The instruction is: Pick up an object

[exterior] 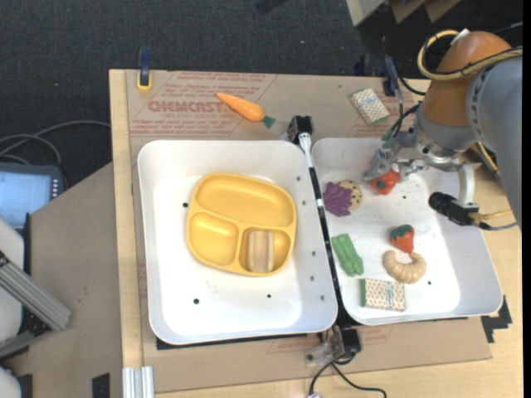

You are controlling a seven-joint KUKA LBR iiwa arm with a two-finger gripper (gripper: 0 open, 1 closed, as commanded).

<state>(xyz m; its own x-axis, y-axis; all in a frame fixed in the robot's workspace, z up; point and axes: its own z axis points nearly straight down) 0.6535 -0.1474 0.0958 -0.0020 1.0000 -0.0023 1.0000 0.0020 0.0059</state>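
My gripper (pixel 388 169) hangs over the back of the right bin (pixel 473 293), directly above a small red-orange object (pixel 384 183) that sits just below its tip. Whether it grips that object is unclear. Also in the right bin are a purple grape bunch (pixel 336 198) beside a cookie (pixel 355 195), a green vegetable (pixel 347 254), a strawberry (pixel 402 237), a tan croissant-shaped piece (pixel 404 266) and a patterned packet (pixel 383 294).
The left bin (pixel 166 288) holds a yellow divided plate (pixel 236 210) with a pale bread piece (pixel 260 250) in one compartment. A carrot (pixel 241 106) and another patterned packet (pixel 369 104) lie on the bench behind the bins. A black divider (pixel 315 197) separates the bins.
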